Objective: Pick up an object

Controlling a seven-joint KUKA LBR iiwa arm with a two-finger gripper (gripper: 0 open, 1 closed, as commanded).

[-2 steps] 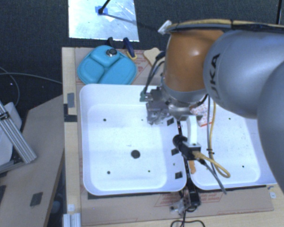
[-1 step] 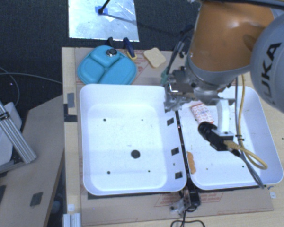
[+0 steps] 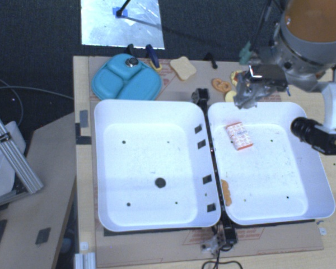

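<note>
**Lining up over the right bin for a pick**

I am hanging my claw [image 3: 247,97] above the far edge of the right bin [image 3: 319,206], and I cannot tell from here how it is set, since the whole end of it is blurring into a grey lump. Nothing is showing in it.

The likeliest thing to take is the small packet [image 3: 239,135], white with red print, lying flat on the floor of the right bin, a little nearer the camera than my claw and close to the divider. To do this well, I am judging that I should come straight down over its middle, closing across its narrow side, and low enough to catch a flat thing instead of skating over it.

I am counting two white bins, the left bin [image 3: 109,206] holding one dark round disc [image 3: 160,182]. In the right bin I am seeing one packet and one small tan biscuit-like piece [image 3: 226,192] against the divider wall. Behind the bins on the tabletop [image 3: 134,245] are lying one blue divided tray [image 3: 127,78], one slice of toy bread [image 3: 183,68] and one pretzel-like piece [image 3: 220,85].
</note>
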